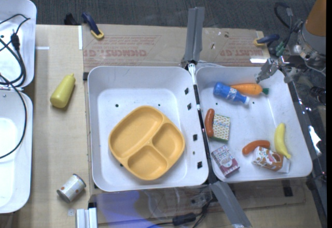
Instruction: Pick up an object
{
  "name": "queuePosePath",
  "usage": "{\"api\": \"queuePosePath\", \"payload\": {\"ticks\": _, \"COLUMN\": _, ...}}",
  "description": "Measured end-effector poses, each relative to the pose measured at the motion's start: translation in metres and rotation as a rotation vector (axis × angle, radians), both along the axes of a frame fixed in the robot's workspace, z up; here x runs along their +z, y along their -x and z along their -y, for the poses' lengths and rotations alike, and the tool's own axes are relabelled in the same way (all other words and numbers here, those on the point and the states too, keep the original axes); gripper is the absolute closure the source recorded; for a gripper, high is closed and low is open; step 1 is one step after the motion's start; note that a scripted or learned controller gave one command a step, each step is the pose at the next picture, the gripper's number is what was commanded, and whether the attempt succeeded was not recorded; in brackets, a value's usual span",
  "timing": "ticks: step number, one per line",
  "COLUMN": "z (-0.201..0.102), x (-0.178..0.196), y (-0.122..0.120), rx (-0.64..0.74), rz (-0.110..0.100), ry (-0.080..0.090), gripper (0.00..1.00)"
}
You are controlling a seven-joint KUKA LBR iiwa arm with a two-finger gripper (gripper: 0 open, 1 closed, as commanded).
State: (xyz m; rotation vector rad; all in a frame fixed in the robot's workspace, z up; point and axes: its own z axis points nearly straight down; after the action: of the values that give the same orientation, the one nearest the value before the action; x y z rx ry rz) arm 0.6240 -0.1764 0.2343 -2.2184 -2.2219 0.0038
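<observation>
My gripper (267, 70) hangs over the back right corner of the right bin (298, 118), just above and right of the green tip of an orange carrot (246, 88). A blue bottle (230, 93) lies against the carrot's left end. Further forward in the same bin are a red sausage (209, 120), a green-and-white box (221, 127), a pink carton (225, 161), an orange sausage (256, 146), a yellow banana (280, 140) and a brown-and-white carton (268, 159). Nothing is seen held by the gripper.
The left bin (104, 87) holds a yellow divided plate (147, 142). On the bench to its left lie a yellow squeeze bottle (63, 91) and a small can (71, 187). A grey divider (194, 30) stands behind the bins.
</observation>
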Motion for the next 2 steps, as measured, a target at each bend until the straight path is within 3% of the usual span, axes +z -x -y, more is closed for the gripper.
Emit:
{"api": "queuePosePath", "payload": {"ticks": 1, "z": 0.0078, "x": -0.1412, "y": -0.0357, "rx": 0.156, "rz": 0.006, "ry": 0.002, "gripper": 0.0}}
{"api": "queuePosePath", "payload": {"ticks": 2, "z": 0.0072, "x": -0.1347, "y": -0.0332, "rx": 0.158, "rz": -0.007, "ry": -0.001, "gripper": 1.0}}
